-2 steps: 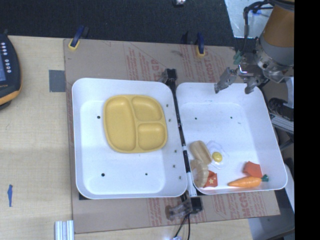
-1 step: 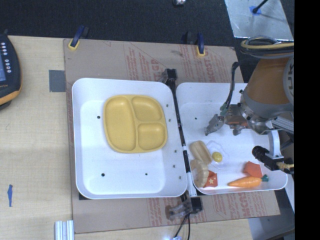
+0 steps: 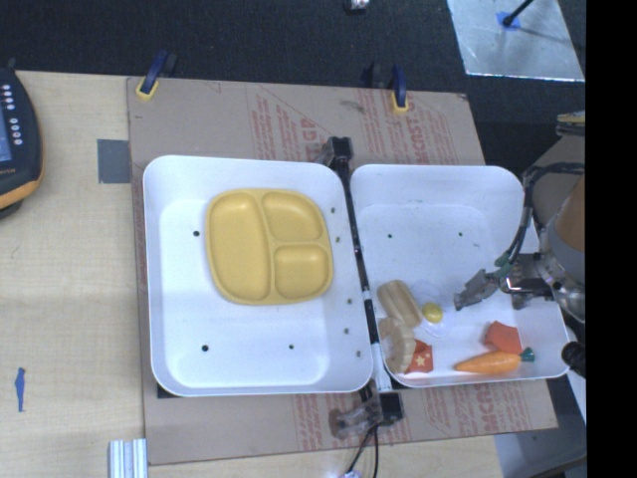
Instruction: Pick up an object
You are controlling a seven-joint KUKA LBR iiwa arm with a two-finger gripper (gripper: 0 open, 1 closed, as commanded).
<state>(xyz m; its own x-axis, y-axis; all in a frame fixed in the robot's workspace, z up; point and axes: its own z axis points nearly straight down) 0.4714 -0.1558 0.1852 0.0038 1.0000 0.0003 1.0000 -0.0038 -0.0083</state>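
**Gripper low over right bin, nothing between its fingers**

Left bin (image 3: pixel 169 267): holds a yellow divided plate (image 3: pixel 269 245), three compartments, lying flat toward the bin's upper middle.

Right bin (image 3: pixel 438 192): its objects are clustered along the near edge. Arm (image 3: pixel 562 232) reaches in from the right side. Gripper (image 3: pixel 476 292) sits low over the bin's right half, fingers parted and grasping nothing.

Objects, larger to smaller: tan bread-like piece (image 3: pixel 399 317) against the bin's left wall; carrot (image 3: pixel 490 363) lying along the near wall; red block (image 3: pixel 503 338) just above the carrot; red wedge (image 3: pixel 420 358) beside the tan piece; small yellow ball (image 3: pixel 432 314) between the tan piece and the gripper, apart from both.
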